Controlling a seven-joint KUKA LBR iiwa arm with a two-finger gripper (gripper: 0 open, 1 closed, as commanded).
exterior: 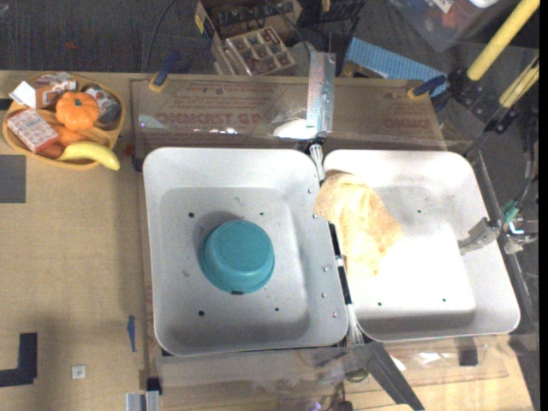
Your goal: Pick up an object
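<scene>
Camera view shows a teal bowl (238, 256) upside down in the middle of the left bin (171, 178), and a soft tan cloth (360, 217) at the left side of the right bin (445, 165). The bowl looks stiff, light and slippery; the cloth seems easier to pinch at a fold. The gripper (479, 234) is at the right edge; whether it is apart or together I cannot tell.

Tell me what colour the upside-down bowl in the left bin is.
Teal blue-green. The bowl shows plainly in the camera view, against the white left bin.
</scene>
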